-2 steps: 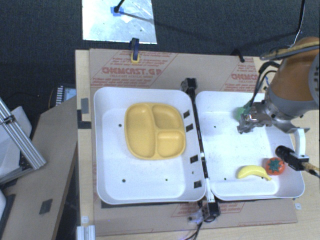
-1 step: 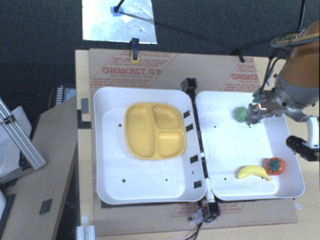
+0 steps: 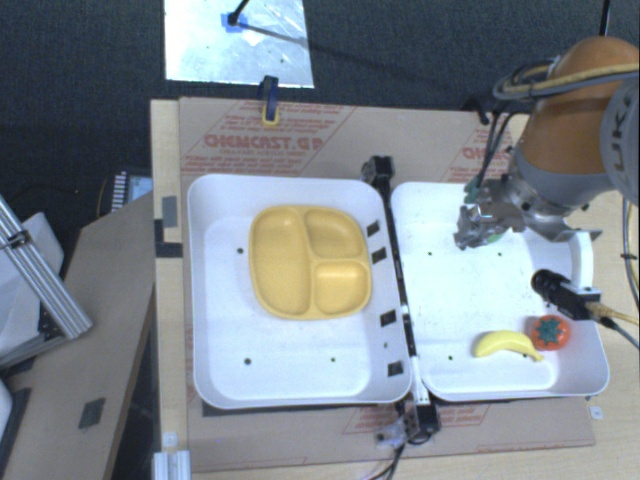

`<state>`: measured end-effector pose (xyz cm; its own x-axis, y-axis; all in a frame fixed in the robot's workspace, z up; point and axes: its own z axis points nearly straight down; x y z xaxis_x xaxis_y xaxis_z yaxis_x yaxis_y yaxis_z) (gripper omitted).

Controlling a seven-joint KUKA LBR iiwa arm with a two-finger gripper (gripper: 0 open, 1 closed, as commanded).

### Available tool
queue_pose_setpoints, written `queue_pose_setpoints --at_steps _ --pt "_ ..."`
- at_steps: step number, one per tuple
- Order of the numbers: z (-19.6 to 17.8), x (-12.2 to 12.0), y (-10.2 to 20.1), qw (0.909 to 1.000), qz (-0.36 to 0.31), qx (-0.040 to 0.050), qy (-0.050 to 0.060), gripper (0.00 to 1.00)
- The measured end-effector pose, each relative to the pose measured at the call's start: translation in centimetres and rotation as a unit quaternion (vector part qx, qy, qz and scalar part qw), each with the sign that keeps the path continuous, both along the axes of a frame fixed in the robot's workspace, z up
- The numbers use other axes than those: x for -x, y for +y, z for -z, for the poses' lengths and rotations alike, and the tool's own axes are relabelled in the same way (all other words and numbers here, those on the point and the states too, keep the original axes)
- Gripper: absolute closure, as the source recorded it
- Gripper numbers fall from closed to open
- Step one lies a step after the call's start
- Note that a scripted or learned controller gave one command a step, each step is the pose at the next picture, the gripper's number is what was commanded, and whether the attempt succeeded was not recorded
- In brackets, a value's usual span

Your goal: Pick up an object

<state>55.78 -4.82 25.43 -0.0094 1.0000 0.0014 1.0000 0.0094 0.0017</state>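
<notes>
Nearest the camera, in the near right corner of the right bin (image 3: 440,373), lie the two candidates for picking. The banana (image 3: 506,345) rests flat on the bin floor, its curve bowed toward the far side. Just to its right, close enough that the two may be touching, sits the tomato (image 3: 551,332), red-orange with a small green top.

Both look like toy fruit, probably hollow plastic: light, stiff and smooth, so likely to slip or skid rather than crush. The banana offers the better hold across its narrow middle, with the fingers closing on its two long sides. The tomato is round and would tend to roll or squirt out unless gripped squarely across its widest part; its place hard by the bin's right wall also leaves little room for a finger on that side.

Further back, the left bin (image 3: 215,298) carries a yellow divided plate (image 3: 300,268), lying flat with three compartments, broad and shallow and awkward to pinch except at its rim.

Farther still, the gripper (image 3: 478,230) hangs over the far part of the right bin, well apart from the fruit. Whether its fingers are apart or together cannot be told from here, and nothing is seen between them. Both bins stand on a cardboard-covered tabletop (image 3: 300,138).
</notes>
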Motion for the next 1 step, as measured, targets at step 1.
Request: queue_pose_setpoints --at_steps 1 --pt "1.42 -2.22 5.47 1.0000 0.000 0.0004 -0.001 1.00"
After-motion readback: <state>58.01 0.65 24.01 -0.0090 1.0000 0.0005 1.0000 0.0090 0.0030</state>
